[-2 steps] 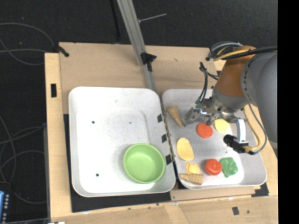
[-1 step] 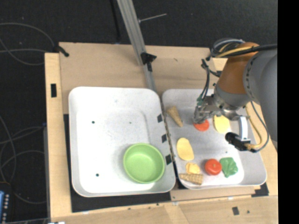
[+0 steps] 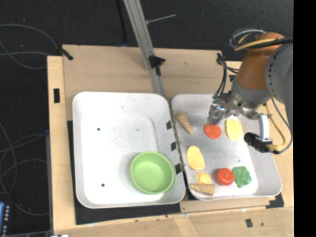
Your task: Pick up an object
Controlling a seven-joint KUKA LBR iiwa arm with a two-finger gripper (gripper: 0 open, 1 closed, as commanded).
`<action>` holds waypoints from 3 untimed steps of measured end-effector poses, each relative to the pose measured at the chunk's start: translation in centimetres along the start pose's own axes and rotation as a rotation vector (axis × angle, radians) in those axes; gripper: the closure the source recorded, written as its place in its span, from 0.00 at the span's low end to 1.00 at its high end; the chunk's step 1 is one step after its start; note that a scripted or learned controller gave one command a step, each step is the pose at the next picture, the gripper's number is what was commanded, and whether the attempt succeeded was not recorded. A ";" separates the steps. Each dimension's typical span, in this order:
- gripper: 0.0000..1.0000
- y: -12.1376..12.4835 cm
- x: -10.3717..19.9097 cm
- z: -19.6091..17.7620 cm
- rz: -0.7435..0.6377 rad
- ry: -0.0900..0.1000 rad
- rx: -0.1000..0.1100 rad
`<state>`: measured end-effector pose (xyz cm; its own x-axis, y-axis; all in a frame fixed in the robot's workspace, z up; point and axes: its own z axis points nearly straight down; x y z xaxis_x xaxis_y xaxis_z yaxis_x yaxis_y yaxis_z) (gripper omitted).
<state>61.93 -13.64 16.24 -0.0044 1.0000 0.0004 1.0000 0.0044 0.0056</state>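
The gripper [image 3: 216,115] hovers just above the small red round piece [image 3: 213,131] in the right bin [image 3: 266,179], seemingly mid-approach; I cannot tell its opening, so next comes a centred descent.

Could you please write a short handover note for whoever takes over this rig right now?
Gripper: low in the right bin, just above the small red piece; nothing seen between its fingers.
Right bin: pale yellow piece, cone, yellow piece, tomato, green piece, waffle piece.
Left bin: green bowl.
Done: nothing lifted.
Left: grasp and lift one object.
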 end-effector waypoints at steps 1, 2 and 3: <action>1.00 0.2 -0.1 -5.4 0.001 -0.001 -0.002; 1.00 0.7 6.0 -6.5 -0.004 0.002 0.002; 1.00 0.5 11.9 -7.7 -0.005 0.002 0.003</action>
<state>62.33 -1.74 23.95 -0.0092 1.0000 0.0024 1.0000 0.0092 0.0030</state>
